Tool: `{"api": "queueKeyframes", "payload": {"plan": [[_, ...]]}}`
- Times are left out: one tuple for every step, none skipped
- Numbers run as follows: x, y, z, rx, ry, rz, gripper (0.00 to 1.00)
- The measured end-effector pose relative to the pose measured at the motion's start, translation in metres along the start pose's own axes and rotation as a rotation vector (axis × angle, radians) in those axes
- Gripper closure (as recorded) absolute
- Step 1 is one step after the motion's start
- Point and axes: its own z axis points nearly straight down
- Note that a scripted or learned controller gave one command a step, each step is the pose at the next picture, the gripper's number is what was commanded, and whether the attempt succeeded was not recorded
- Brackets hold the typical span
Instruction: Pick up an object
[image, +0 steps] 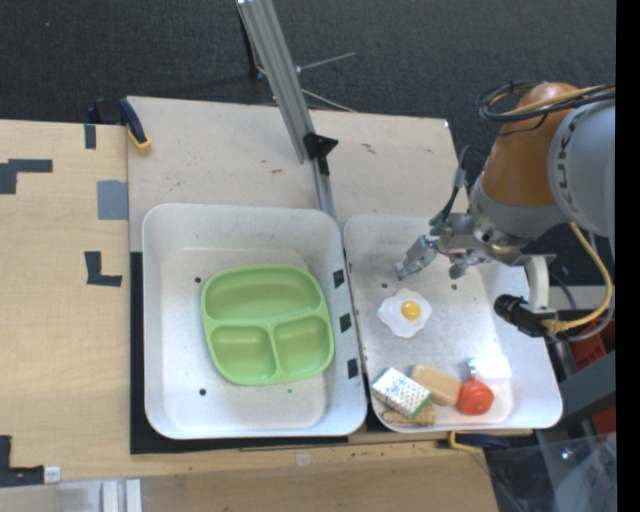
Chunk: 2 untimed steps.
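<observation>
The fried egg (405, 312) lay just below the claw (421, 256), which hung above the right bin (520, 415); whether it gaped or was closed, I cannot tell.

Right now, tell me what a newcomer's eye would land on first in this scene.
The bright green divided plate stands out first, lying flat in the middle of the left bin. Next comes the grey arm with its orange band, reaching in from the right with its gripper above the right bin. Below it lie a toy fried egg and, at the near edge, a tomato among small food items.
</observation>
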Motion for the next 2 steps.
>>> {"api": "queueKeyframes", "payload": {"plan": [[0.000,0.000,0.000,0.000,0.000,0.000,0.00],[-0.001,0.008,0.050,0.004,-0.001,0.001,0.00]]}}
